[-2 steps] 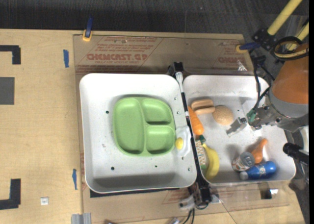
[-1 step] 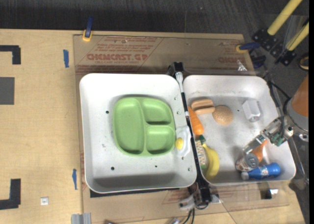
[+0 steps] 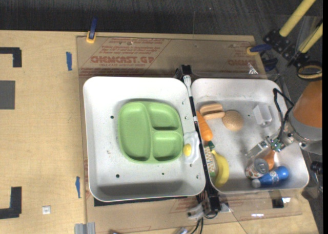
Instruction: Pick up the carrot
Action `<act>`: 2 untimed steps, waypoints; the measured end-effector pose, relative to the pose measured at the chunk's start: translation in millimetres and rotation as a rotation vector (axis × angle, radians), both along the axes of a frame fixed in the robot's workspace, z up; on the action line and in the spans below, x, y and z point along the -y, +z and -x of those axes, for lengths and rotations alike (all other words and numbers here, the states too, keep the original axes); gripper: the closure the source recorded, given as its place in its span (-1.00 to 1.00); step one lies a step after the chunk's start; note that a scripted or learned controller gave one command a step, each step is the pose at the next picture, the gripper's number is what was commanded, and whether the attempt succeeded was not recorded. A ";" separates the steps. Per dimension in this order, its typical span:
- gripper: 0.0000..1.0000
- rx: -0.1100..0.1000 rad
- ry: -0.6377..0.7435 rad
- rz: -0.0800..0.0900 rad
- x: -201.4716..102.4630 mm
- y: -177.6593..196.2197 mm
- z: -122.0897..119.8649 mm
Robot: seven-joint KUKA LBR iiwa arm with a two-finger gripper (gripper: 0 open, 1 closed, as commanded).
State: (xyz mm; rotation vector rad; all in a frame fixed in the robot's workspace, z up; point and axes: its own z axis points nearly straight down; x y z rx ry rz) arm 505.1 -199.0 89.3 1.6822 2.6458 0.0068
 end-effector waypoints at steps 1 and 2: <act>1.00 0.018 -0.005 0.011 3.1 12.5 -3.7; -1.00 0.017 -0.005 0.011 2.9 11.9 -3.3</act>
